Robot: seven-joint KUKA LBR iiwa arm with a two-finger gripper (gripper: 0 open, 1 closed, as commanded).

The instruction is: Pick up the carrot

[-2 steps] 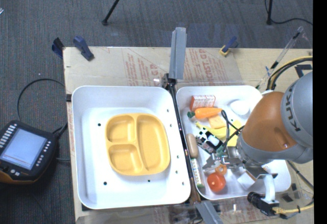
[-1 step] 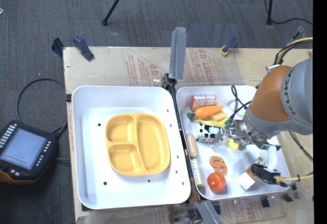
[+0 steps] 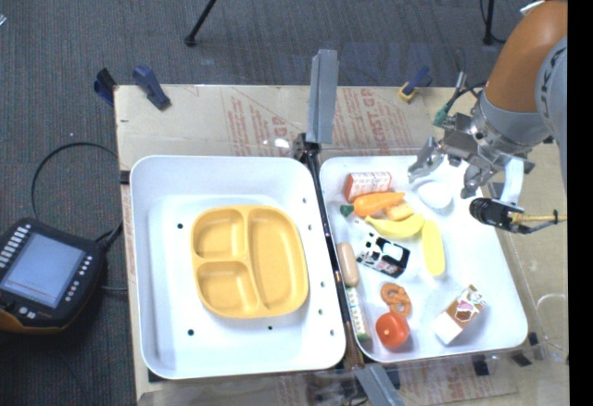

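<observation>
Arm: the grey-and-orange arm reached in from the right, its claw (image 3: 451, 174) spread open above the right white bin's (image 3: 491, 284) far edge, gripping nothing.
Left white bin (image 3: 157, 237): held a yellow compartment plate (image 3: 248, 261).
Orange carrot (image 3: 378, 204): lay in the right bin beside a yellow banana (image 3: 398, 227), long axis left-right, green end left.

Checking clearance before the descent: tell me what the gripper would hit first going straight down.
Probably the small white cup beneath the gripper, in the right bin; depth is unclear. The carrot lies off to one side.
</observation>
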